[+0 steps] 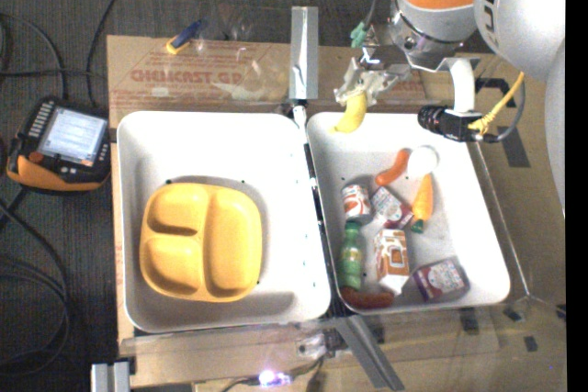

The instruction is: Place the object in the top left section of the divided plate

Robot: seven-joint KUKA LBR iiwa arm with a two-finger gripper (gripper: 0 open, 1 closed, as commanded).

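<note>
My gripper [360, 92] hangs over the back left corner of the right bin [491, 225]. It is shut on a yellow toy banana [351, 115], whose top end sits between the fingers while the rest dangles below them. The yellow divided plate [202, 239] lies in the left bin [138, 142], well to the left of and nearer than the gripper. Its top left section [175, 211] holds nothing.
The right bin holds several toy foods: a sausage [392, 168], a carrot [423, 197], a green bottle [351, 257], a carton [392, 254] and a purple packet [439, 280]. The wall between the bins [315, 197] runs between gripper and plate. A teach pendant [60, 142] lies off the bench at left.
</note>
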